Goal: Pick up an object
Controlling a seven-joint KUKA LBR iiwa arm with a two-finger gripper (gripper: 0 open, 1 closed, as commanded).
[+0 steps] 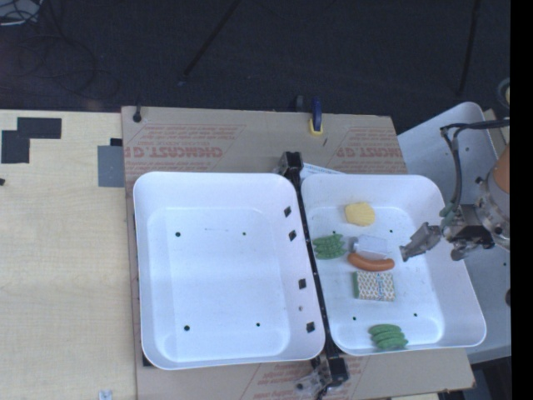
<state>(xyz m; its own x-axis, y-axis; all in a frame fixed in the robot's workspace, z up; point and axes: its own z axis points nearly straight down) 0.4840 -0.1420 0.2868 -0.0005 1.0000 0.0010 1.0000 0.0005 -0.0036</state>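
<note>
The right bin [454, 323] holds several small objects: a yellow round piece [360, 214], a green pod [328, 246], an orange sausage [371, 262], a patterned sponge block [375, 286] and a second green pod [388, 335] near the front. My gripper [437, 247] hovers over the bin's right side, level with the sausage and to its right. Its fingers [415, 246] are spread open and hold nothing. The arm comes in from the right edge.
The left bin [150, 223] lies beside the right one, with a black divider strip [301, 257] between them. Both rest on a cardboard sheet [216, 144]. A pale translucent item [372, 245] sits just above the sausage. Cables hang at the right.
</note>
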